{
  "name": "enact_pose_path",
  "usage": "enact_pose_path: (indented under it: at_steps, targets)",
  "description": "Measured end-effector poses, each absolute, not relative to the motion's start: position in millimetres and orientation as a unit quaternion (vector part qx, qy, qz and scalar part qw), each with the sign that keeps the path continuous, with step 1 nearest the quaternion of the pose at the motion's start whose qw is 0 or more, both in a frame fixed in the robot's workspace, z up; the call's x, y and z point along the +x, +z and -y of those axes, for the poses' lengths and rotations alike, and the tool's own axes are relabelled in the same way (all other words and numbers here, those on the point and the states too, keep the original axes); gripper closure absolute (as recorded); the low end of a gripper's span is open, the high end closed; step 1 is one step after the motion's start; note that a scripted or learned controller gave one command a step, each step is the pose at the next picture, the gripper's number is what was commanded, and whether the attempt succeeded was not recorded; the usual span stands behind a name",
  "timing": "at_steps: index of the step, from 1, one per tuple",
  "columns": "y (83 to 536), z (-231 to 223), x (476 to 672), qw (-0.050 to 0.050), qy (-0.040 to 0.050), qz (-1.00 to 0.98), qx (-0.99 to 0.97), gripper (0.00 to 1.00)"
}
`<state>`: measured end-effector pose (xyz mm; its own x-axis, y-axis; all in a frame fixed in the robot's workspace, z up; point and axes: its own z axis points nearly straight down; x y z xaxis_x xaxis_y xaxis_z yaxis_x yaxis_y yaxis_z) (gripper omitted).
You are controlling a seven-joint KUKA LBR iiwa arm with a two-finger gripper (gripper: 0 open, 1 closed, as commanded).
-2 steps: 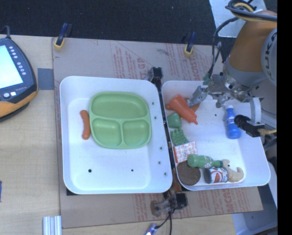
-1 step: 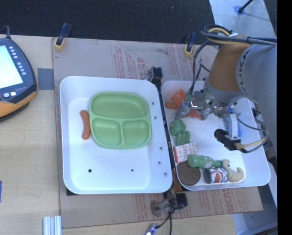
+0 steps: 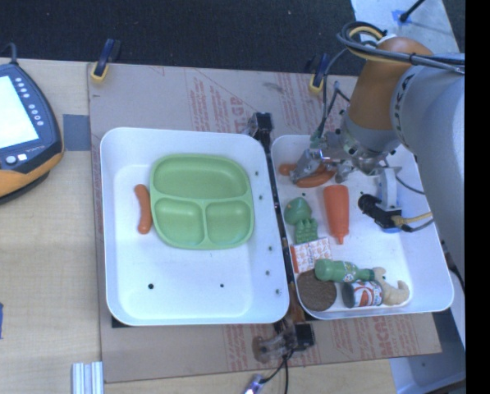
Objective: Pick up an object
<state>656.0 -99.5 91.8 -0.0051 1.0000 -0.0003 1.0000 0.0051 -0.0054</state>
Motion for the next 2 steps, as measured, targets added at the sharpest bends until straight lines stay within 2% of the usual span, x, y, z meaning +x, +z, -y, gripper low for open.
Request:
enact_pose_path:
  at_steps: [1,2]
  targets:
    - [102,100,655.0,0.005,0.004,0.709,-0.705,1.0]
    - [192,49,585.4,0.002,0.0019,0.709,-0.705,1.0]
